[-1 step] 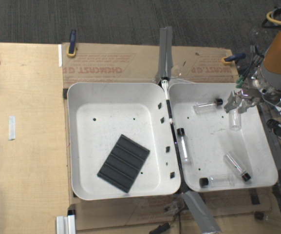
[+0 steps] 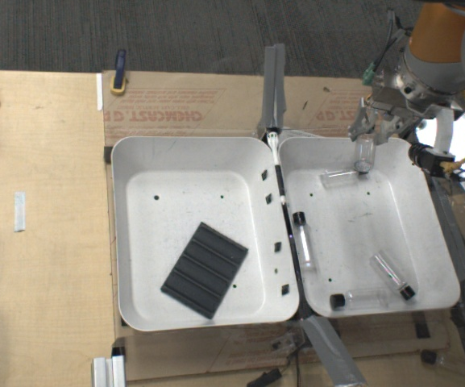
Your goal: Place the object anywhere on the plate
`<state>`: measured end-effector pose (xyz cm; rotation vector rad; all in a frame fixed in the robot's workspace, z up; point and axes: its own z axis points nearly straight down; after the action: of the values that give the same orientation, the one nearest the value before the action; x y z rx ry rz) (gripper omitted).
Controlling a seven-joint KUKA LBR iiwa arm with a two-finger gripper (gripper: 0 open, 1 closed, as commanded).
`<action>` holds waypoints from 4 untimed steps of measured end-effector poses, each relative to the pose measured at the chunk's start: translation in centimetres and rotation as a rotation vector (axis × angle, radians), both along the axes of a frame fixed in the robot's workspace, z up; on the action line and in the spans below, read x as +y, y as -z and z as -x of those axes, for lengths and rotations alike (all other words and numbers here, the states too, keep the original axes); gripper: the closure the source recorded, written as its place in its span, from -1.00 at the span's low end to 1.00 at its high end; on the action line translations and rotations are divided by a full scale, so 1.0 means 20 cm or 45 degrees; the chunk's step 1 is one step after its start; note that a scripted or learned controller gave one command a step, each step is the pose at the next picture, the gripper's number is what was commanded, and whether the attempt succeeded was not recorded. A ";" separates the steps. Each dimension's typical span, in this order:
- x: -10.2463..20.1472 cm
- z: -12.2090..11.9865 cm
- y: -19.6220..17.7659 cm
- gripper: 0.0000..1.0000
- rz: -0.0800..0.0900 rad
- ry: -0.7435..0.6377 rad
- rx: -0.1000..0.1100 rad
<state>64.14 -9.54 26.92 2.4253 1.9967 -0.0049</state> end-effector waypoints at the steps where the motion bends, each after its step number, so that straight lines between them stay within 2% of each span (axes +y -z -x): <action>1: 0.49 0.07 -0.05 1.00 -0.001 -0.220 0.002; 2: 0.99 0.19 -0.33 1.00 -0.001 -0.438 0.000; 3: 1.18 -0.03 -0.63 1.00 0.000 -0.846 -0.002; 4: 1.47 -0.09 -0.56 1.00 -0.001 -1.099 -0.001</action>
<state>65.97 19.92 38.13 1.3673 2.8273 -0.0026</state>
